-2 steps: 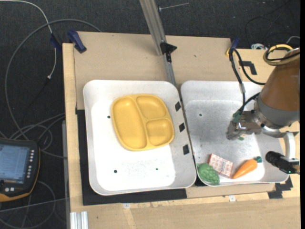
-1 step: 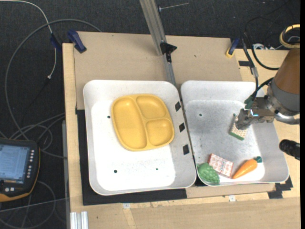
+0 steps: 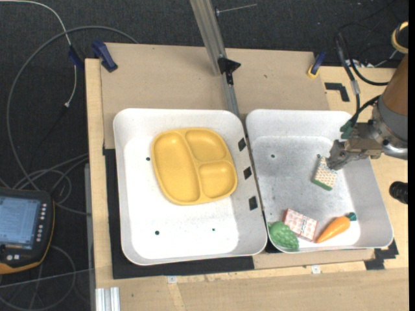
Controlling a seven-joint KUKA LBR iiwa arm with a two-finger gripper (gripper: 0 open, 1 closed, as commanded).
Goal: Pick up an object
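Where the gripper (image 3: 335, 161) meets the small patterned block (image 3: 324, 173) in the right bin (image 3: 285, 173), finger opening and grasp cannot be told; wooden bench (image 3: 162, 76), dark carpet around it.

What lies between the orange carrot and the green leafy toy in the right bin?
In the camera view, a small pink-and-white patterned box lies between the carrot and the green toy, near the right bin's front edge.

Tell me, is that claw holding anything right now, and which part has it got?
It seems so: the gripper appears to pinch the top edge of the small patterned block, which hangs tilted below it in the right bin. How firmly cannot be told.
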